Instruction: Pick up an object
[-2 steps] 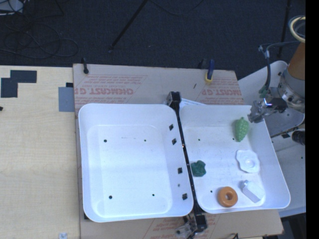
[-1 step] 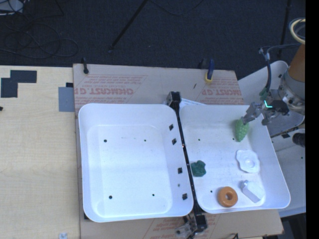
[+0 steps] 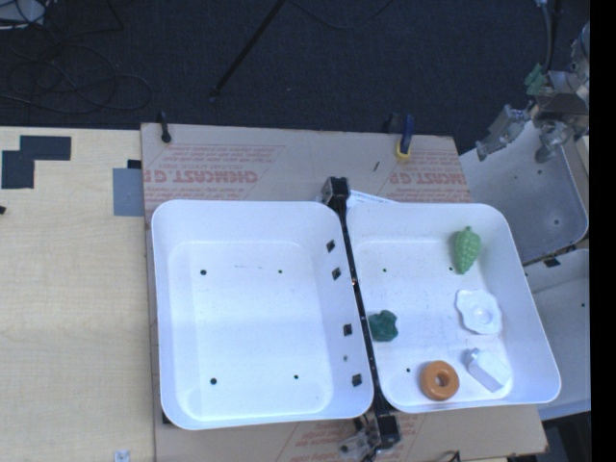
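Observation:
The right bin (image 3: 520,258) holds several objects. A light green bumpy piece (image 3: 466,248) lies near its far right corner. A small dark green lump (image 3: 384,325) sits close to the divider between the bins. A flat white piece (image 3: 478,312) rests at the right side, with a pale grey block (image 3: 484,370) in front of it. An orange ring (image 3: 439,380) lies near the front edge. My gripper (image 3: 529,133) hangs high at the upper right, outside the bins and well away from every object.
The left bin (image 3: 173,258) stands beside the right one on a cardboard sheet (image 3: 241,166). A yellow-and-blue clamp (image 3: 405,142) and a black clamp (image 3: 165,128) grip the sheet's far edge. A grey metal plate (image 3: 539,195) lies right of the bins.

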`<state>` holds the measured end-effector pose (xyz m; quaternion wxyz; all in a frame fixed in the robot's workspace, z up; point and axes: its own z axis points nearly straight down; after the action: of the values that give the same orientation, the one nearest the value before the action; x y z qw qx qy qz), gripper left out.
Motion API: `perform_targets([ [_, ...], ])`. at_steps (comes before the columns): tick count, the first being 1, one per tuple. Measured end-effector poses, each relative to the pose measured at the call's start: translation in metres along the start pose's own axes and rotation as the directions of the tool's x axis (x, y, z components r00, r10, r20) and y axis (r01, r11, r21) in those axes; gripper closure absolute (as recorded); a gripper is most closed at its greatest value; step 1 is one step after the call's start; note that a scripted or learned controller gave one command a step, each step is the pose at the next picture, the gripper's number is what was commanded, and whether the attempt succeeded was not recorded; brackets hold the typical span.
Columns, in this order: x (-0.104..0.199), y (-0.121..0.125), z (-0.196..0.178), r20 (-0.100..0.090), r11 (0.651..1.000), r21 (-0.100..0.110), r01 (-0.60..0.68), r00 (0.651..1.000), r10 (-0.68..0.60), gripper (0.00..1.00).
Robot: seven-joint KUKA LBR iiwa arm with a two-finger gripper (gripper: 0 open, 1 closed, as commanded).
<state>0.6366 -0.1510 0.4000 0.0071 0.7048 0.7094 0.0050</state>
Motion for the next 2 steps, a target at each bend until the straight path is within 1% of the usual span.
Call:
perform_targets([
  [1, 0.063, 0.011, -0.148, -0.002, 1.000, 0.001, 0.001, 1.000, -0.001, 0.00],
  [2, 0.099, -0.054, -0.140, -0.005, 1.000, 0.021, -0.003, 1.000, 0.003, 0.00],
])
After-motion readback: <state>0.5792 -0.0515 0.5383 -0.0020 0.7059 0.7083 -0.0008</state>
